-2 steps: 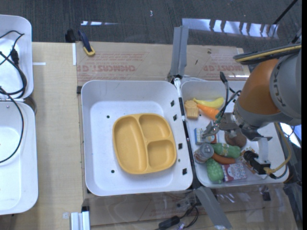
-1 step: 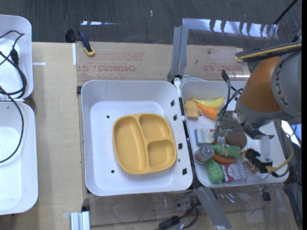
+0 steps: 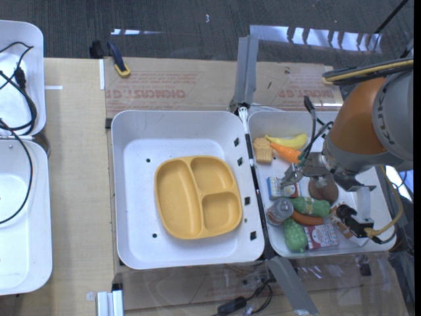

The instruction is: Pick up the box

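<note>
The worktop (image 3: 72,176) looks like pale matt wood, with a sheet of brown cardboard (image 3: 191,84) over its far part. Both bins (image 3: 128,196) look like smooth white plastic with a faint sheen. The divided tray (image 3: 197,196) is matt yellow plastic. Just below the jaws lies a small box (image 3: 281,188) with a printed, slightly glossy face, and beside it a shiny metal can (image 3: 281,210).

Dark carpet floor (image 3: 197,12), pale wooden bench (image 3: 72,176), cardboard sheet (image 3: 171,84)

Grey rounded arm (image 3: 395,120), broad orange band above wrist, thin black cables alongside, metallic end effector (image 3: 294,176).
</note>
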`<state>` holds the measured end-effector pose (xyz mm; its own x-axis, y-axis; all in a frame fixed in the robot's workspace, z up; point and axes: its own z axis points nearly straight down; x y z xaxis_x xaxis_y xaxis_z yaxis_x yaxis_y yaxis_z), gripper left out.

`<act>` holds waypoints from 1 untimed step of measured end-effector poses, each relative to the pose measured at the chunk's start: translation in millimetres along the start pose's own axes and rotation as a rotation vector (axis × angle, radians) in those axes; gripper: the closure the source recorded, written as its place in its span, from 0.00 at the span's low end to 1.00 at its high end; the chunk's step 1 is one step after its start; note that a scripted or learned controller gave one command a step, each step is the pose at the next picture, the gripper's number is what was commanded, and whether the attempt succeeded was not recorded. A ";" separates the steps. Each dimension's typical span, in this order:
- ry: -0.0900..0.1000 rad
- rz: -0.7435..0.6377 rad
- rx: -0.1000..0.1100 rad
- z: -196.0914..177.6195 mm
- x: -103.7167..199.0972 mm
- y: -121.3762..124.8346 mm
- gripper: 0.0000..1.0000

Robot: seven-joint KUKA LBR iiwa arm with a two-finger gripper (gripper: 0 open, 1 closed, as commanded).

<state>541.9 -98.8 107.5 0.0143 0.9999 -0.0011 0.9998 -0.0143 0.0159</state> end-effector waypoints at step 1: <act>0.000 0.088 0.011 10.7 4.2 10.2 0.00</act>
<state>552.4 -94.8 96.9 0.1023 0.9948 -0.0005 0.9947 -0.1023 0.0052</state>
